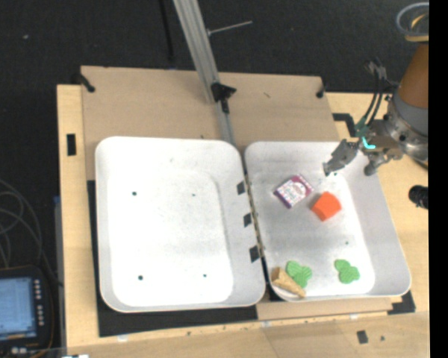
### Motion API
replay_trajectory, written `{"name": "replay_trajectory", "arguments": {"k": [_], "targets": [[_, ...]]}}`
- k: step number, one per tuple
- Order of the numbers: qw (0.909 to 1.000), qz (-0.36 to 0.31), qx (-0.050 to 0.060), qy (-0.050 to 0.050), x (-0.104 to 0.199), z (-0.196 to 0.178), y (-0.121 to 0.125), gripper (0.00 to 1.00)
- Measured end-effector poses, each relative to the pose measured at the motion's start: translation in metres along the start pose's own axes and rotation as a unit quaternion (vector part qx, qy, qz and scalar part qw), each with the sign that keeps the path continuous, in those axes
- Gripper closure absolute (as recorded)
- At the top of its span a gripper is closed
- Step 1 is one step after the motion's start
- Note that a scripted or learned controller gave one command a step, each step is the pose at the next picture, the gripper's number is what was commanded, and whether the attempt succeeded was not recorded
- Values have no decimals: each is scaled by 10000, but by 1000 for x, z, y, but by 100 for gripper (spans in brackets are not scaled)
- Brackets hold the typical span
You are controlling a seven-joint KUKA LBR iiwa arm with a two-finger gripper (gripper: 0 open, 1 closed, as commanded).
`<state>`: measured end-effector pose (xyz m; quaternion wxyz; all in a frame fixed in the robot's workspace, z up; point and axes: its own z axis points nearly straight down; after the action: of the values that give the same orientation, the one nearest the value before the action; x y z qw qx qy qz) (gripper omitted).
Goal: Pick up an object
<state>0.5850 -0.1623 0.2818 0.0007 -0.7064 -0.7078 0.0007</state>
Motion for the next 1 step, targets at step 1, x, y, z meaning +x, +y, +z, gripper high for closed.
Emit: {"name": "replay_trajectory", "arguments": {"k": [1], "targets": [[10000, -1, -20, -3, 0, -2, 1, 0]]}}
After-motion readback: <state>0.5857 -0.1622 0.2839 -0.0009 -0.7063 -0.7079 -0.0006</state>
